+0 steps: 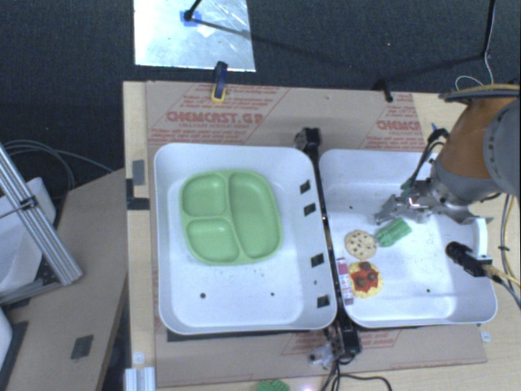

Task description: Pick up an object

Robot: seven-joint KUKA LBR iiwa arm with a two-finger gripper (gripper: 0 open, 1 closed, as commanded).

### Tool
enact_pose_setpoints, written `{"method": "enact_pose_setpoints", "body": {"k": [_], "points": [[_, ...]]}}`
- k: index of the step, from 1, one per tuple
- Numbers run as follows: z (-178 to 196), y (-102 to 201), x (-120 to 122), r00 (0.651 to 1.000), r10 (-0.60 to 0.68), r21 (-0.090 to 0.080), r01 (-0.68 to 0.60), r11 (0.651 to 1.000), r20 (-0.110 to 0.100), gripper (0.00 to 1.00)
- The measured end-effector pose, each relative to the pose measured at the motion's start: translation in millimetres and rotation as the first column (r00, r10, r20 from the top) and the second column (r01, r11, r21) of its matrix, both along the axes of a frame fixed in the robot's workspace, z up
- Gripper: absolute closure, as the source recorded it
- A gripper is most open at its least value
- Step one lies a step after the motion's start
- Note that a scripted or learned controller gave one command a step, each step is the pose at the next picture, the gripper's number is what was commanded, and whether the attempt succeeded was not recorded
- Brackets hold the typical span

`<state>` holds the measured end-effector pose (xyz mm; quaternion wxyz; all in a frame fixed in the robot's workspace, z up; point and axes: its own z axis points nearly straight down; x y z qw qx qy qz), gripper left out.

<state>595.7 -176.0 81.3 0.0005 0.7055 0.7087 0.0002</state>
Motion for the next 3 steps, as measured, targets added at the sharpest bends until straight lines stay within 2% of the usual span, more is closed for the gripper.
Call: {"method": "enact_pose_setpoints", "body": {"k": [1,2,3], "points": [[3,5,-50,1.000,-0.005,0.001,0.005,1.000,-0.004,0.00],[14,4,-47,1.000,-0.004,0.000,0.004,1.000,0.003,1.00],[122,69,-23,1.000,0.007,0.001,-0.007,1.000,0.014,1.00]]}}
